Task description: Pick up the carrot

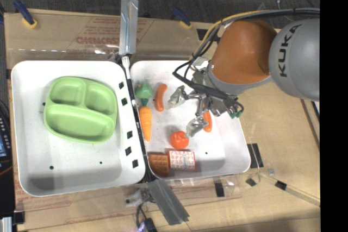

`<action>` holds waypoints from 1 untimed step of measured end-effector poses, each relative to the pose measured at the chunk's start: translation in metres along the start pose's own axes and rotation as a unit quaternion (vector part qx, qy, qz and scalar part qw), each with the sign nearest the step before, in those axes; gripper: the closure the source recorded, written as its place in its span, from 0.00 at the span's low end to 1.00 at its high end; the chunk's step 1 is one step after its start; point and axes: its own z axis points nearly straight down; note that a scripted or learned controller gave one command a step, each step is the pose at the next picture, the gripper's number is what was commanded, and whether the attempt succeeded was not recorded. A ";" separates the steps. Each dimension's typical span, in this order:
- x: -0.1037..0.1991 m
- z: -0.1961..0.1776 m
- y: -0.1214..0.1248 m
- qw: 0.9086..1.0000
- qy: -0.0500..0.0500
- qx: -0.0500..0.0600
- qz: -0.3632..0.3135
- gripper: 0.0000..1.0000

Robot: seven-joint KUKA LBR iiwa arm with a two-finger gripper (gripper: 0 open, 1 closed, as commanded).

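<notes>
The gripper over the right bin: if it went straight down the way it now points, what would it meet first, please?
Probably the red tomato, just below-left of the gripper, or bare bin floor beside it; depth is unclear. The carrot lies further left.

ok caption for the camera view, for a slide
End effector over the right bin, apart from the carrot by the divider; green tray in the left bin.

Carrot tight against bin divider
</notes>
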 end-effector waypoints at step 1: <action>-0.014 -0.085 -0.029 0.999 -0.002 0.002 0.042 0.00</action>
